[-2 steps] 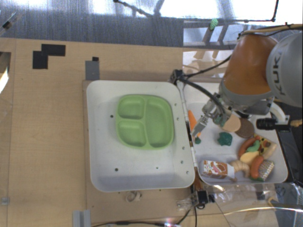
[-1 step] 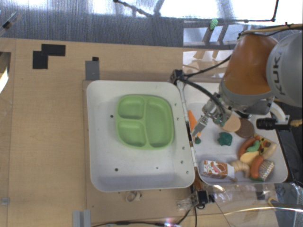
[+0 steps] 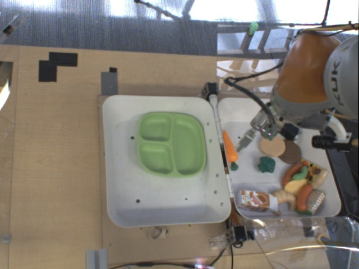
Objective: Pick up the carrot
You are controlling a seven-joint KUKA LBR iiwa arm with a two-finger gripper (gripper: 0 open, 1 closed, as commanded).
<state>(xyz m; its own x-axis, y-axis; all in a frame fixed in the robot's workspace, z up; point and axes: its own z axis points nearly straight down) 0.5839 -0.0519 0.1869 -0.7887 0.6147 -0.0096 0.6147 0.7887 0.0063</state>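
Note:
The carrot (image 3: pixel 228 147) is orange with a green tip. It lies along the left wall of the right bin (image 3: pixel 242 114), pointing toward the front. My gripper (image 3: pixel 247 139) hangs just to the right of the carrot's upper half, slanting down and left toward it. It stands close to the carrot, and nothing shows in its grasp. The grey and orange arm (image 3: pixel 314 66) comes in from the upper right, over the right bin's far corner.
The left bin (image 3: pixel 120 195) holds a green divided plate (image 3: pixel 171 143). In the right bin lie a tan disc (image 3: pixel 272 147), a brown disc (image 3: pixel 291 152), a green broccoli piece (image 3: pixel 266 163), a small carton (image 3: pixel 257 200) and several toy foods (image 3: pixel 303 185) at the front right.

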